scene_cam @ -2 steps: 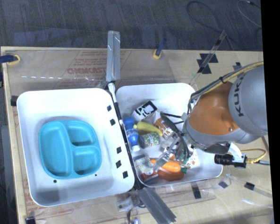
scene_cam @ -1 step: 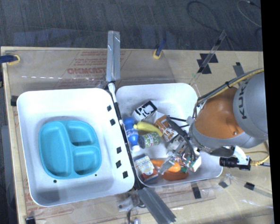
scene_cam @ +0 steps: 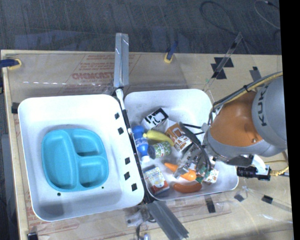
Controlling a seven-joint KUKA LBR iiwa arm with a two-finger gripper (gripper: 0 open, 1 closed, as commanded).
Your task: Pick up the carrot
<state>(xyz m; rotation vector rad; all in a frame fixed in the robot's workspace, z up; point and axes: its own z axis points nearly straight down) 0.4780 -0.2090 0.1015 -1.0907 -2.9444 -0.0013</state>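
The carrot point(scene_cam: 187, 176) is a small orange piece lying near the front of the right bin point(scene_cam: 169, 98), among other items. My gripper point(scene_cam: 193, 161) reaches down into that bin from the right, directly above and just behind the carrot, and its body covers part of it. The grey arm with its orange band point(scene_cam: 231, 127) hangs over the bin's right side.
Around the carrot lie a red sausage-like item point(scene_cam: 187, 187), a smaller orange piece point(scene_cam: 170, 167), a banana point(scene_cam: 158, 136), a blue bottle point(scene_cam: 139, 140), a green can point(scene_cam: 160, 150) and small packets. The left bin point(scene_cam: 33, 111) holds a blue divided tray point(scene_cam: 74, 158).
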